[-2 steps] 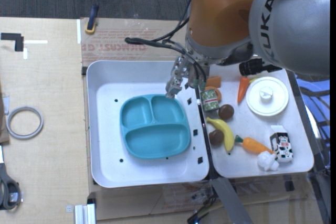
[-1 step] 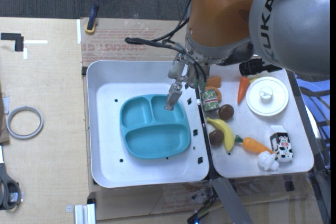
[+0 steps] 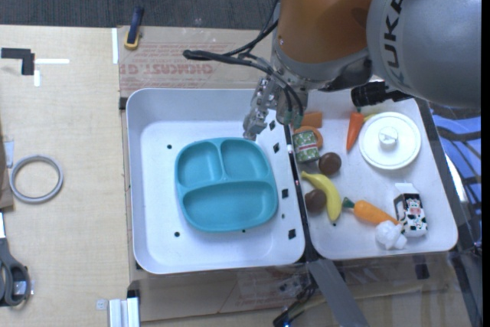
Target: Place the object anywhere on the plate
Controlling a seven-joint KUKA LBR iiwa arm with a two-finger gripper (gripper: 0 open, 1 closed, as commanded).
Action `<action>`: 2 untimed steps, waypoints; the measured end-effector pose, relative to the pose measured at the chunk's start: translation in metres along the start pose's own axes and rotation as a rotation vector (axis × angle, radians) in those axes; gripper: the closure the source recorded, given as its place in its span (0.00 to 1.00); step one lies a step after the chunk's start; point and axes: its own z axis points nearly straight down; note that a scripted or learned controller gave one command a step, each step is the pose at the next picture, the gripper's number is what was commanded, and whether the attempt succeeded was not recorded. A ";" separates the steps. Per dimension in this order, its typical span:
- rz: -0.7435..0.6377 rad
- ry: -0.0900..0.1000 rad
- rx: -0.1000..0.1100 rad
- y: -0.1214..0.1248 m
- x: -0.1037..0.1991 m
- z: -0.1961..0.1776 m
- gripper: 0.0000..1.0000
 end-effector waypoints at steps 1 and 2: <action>-0.057 0.001 0.002 -0.067 -0.009 -0.022 1.00; -0.154 0.005 0.001 -0.064 -0.001 0.075 1.00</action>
